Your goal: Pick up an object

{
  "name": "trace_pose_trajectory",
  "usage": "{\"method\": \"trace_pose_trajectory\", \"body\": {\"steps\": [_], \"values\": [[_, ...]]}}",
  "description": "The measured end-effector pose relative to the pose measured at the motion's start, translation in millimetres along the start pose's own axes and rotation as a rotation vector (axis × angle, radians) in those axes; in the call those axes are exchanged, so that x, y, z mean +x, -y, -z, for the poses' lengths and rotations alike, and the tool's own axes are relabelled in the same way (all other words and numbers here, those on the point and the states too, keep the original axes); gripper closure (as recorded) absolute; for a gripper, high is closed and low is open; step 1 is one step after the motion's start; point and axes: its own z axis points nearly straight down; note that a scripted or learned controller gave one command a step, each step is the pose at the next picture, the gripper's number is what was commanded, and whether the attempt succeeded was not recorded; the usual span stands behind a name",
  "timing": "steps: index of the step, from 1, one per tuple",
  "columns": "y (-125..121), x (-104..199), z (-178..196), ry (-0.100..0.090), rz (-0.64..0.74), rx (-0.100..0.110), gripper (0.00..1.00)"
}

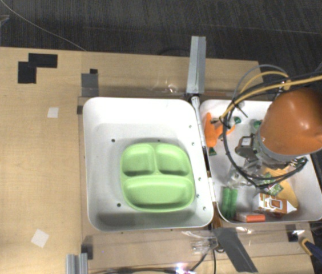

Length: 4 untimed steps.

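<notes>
Arm over the right white bin

From my seat I see the gripper low among cables; its grip I cannot tell. Near it lie a green cylinder, an orange-tipped marker and a printed carton (print unreadable); a green divided plastic plate fills the left bin.

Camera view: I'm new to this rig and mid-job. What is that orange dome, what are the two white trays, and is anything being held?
You are looking down at a slant from one fixed camera above the bench. The orange dome is a band on the robot arm, which reaches in from the right over the right bin. Its claw is hidden beneath the arm and cables, so I cannot tell whether it holds anything. That bin contains small items: an orange object, a green cylinder and a red marker. The left bin holds a green divided plate.
</notes>
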Motion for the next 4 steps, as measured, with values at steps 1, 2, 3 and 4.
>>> {"method": "trace_pose_trajectory", "body": {"steps": [1,2,3,4], "values": [[22,10,95,-0.015,-0.023,-0.02,1.0],[66,26,107,-0.013,0.148,-0.027,1.0],[57,-73,140,-0.009,0.139,-0.027,1.0],[-37,-108,137,-0.011,0.124,-0.03,1.0]]}}
